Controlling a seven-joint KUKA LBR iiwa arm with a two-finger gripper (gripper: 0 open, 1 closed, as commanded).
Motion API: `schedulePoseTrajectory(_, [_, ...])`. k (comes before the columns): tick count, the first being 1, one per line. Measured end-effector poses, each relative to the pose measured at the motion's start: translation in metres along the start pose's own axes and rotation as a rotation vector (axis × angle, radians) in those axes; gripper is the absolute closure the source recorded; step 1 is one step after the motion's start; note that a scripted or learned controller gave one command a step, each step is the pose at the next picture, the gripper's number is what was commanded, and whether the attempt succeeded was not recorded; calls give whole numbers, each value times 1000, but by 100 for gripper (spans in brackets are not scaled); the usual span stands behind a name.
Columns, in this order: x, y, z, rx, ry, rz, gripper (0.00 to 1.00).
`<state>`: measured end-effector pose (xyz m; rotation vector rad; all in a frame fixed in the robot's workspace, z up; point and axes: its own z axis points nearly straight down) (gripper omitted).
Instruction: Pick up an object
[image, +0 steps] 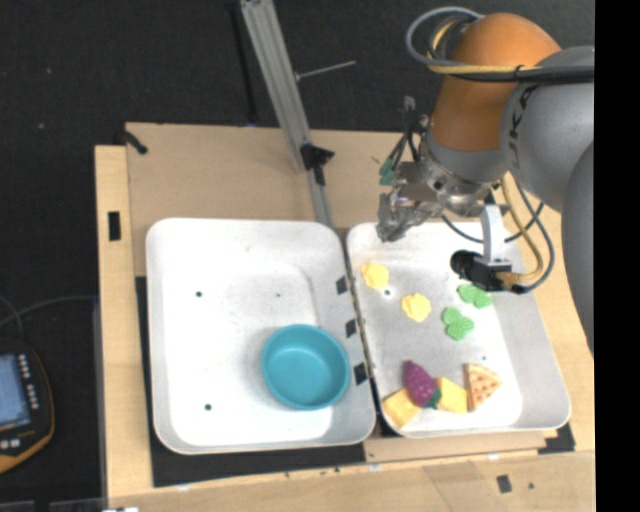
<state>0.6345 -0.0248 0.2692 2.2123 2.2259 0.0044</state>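
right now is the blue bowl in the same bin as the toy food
No, the blue bowl sits in the left bin, while the toy food lies in the right bin.

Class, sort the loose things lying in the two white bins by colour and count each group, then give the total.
Yellow: 4
Green: 2
Purple: 1
Orange: 1, the pizza-like wedge
Blue: 1, the bowl
Total: 9
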Motion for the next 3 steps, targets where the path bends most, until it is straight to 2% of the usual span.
schedulePoseTrajectory(1, [41, 1, 15, 5, 0, 1, 100])
schedulePoseTrajectory(2, [95, 12, 20, 3, 1, -1, 100])
schedulePoseTrajectory(3, [91, 12, 20, 3, -1, 3, 0])
